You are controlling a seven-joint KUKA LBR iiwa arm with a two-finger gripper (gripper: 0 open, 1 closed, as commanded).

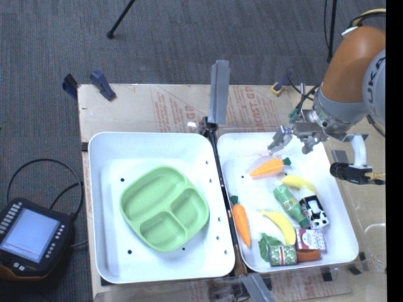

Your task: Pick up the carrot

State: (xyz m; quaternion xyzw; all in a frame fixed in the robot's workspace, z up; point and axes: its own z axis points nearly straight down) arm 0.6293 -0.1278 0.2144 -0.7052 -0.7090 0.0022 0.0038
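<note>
In the camera view, the job stood at the approach step: the gripper (293, 140) hung over the upper part of the right bin (350, 228) with its two fingers spread apart and nothing between them, so no grasp had been made. Two carrots lay in that bin. One carrot (267, 167), a short orange cone with a green stub, rested just below and left of the fingertips, tip pointing left; the second carrot (241, 222) lay lengthwise against the bin's left wall, well apart from the gripper. Judging by position, the near one was the likelier target. The next move seemed to call for a short drop and a slight shift left, with the fingers turned to straddle the cone across its thicker end, since a smooth, tapering body would probably slide out if pinched near the tip. Both carrots looked like hard, glossy plastic. Near them lay a curved yellow banana (279, 226), a green bottle (288, 201), and a small boxy carton (310, 240), all close enough to be nudged. The left bin (104, 168) held a pale green divided plate (165, 207) with rounded corners and a matte finish.
</note>
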